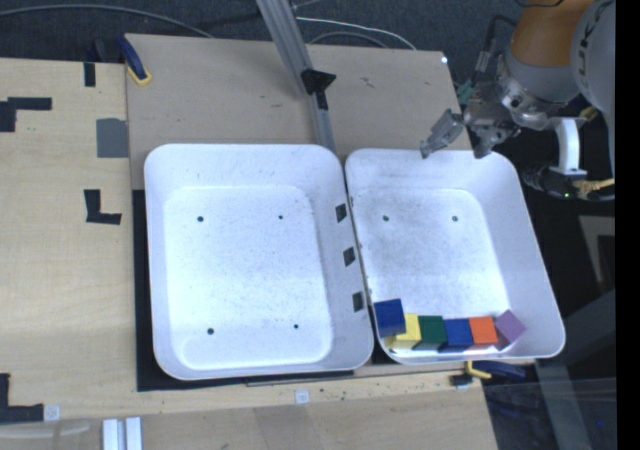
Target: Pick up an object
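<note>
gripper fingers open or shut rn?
Open. The gripper hangs over the far rim of the right bin, its two fingers spread apart with nothing between them.

Feed looks evenly lit from overhead, moderately bright. I see the white bins (250, 163) near blown out, with only soft shadows under their rims. Dark floor at top loses detail. Overall slightly soft and grainy; the arm (560, 28) looks mildly blurred.

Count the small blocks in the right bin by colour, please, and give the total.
Blue cube-shaped blocks: 2, the second
Yellow block: 1
Green block: 1
Orange block: 1
Purple block: 1
Total: 6
</note>
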Action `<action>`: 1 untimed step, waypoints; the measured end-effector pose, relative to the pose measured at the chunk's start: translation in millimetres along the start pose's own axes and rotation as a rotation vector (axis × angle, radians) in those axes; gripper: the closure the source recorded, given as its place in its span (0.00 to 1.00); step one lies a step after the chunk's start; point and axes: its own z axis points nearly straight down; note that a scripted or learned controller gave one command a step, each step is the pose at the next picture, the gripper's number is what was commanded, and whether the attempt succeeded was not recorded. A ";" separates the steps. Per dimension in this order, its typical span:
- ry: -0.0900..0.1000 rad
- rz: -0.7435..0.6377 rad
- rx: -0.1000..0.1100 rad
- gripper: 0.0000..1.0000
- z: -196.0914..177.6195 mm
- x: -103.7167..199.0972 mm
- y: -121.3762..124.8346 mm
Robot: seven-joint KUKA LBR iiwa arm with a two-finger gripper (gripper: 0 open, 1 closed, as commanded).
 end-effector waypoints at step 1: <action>-0.002 0.006 -0.006 0.00 -66.2 -52.4 -41.3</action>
